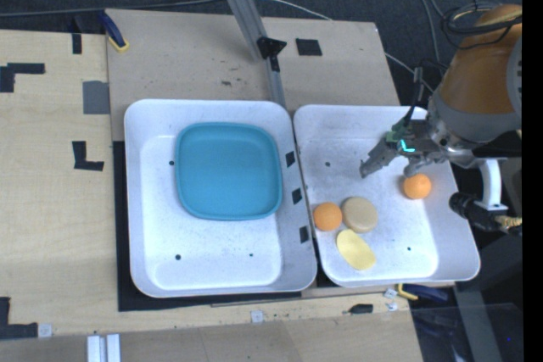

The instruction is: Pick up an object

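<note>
1. Camera view: the hand (379, 162) hangs over the right bin (339, 127), at about 3 o'clock in the picture. Its dark fingers (372, 166) slant toward 8 o'clock and look slightly parted, with bare white bin floor between them and nothing gripped.
2. 4 loose things lie in that bin, any of which could be the pick. An orange ball (417, 186) sits just at 4 o'clock of the hand, near it but apart.
3. A second orange ball (327, 217) lies at 7 o'clock of the hand, just beside a tan round piece (360, 214), which looks to touch a yellow oval piece (355, 250) below it.
4. The left bin (144, 182) carries a blue square plate (227, 169), well apart from the hand.
5. Step, as I judge it: the approach, before any grasp; no object has been lifted.
6. Next move calls for centring over 1 target, most likely the nearer orange ball, then lowering with the fingers astride it and closing.
7. Orientation: both balls and the tan piece are round, so no long axis matters. The yellow piece is elongated, its long axis running from 11 o'clock to 5 o'clock; gripping it would call for fingers set across that line.
</note>
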Robot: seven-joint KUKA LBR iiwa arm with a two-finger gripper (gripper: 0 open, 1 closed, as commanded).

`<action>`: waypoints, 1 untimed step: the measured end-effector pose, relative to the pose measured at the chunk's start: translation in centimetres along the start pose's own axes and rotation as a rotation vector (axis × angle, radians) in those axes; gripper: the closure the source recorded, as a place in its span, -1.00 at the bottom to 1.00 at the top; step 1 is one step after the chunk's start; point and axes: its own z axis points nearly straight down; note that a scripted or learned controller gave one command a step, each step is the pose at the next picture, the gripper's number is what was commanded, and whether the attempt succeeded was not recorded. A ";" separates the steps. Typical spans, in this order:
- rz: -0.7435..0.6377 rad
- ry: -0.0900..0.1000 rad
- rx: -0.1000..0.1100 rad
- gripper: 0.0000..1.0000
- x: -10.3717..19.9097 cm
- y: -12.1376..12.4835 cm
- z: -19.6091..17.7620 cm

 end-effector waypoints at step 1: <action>0.000 0.000 0.000 -1.00 0.0 0.0 0.0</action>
